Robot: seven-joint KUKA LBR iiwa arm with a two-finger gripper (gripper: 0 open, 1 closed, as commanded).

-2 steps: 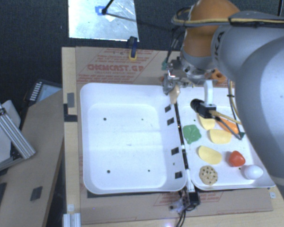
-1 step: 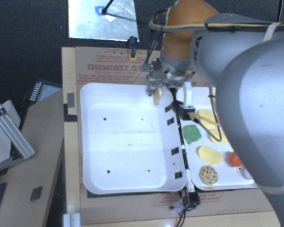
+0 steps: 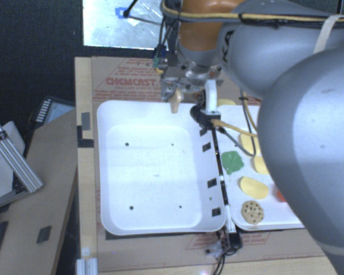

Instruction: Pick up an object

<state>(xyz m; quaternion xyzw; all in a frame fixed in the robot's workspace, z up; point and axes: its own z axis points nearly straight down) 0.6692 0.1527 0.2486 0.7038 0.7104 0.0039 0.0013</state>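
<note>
- The green piece (image 3: 231,161) lies in the right bin (image 3: 241,225), just beside the divider (image 3: 218,165), with a yellow slice (image 3: 253,187) and a cookie (image 3: 251,211) nearer the camera.
- The gripper (image 3: 190,99) hangs at the divider's far end, nothing visibly between its fingers; whether they are spread I cannot tell.
- Best descend centred, clear of the divider.

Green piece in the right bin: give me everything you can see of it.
The green piece is a small, flat, leaf-like shape with an uneven lobed outline, matte, likely plastic or rubber toy food. It lies flat on the floor of the right bin, close to the divider between the bins. A yellow oval piece lies just below it, apart from it. The gripper is well above it in the view, not touching it.
</note>
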